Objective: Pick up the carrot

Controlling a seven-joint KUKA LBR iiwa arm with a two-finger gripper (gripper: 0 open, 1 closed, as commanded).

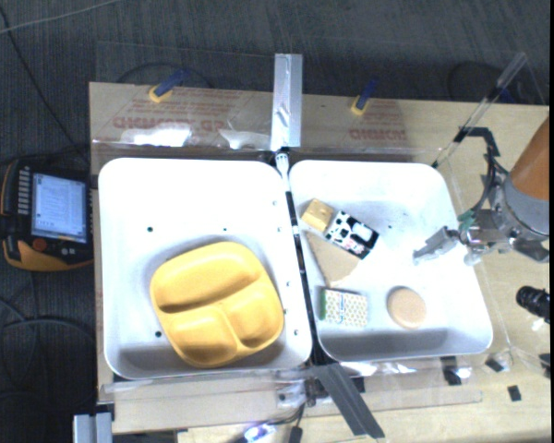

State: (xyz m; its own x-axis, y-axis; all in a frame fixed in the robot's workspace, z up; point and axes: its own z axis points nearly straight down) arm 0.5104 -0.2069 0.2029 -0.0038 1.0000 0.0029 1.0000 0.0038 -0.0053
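Green-dotted white packet (343, 308), flat and square, lies nearest, in front of the black-and-yellow box (340, 228); a smooth round tan disc (407, 306) sits in front and to the right of that box. The carrot (335, 262) is judged to be the pale tan tapering wedge touching the box's front edge, its identity uncertain. The gripper (434, 245) hovers well to the right of the box, holding nothing; whether the jaws are apart or together cannot be told. A good pick would bring the gripper left toward the box, align across the wedge's narrow width, and descend clear of the box and packet.
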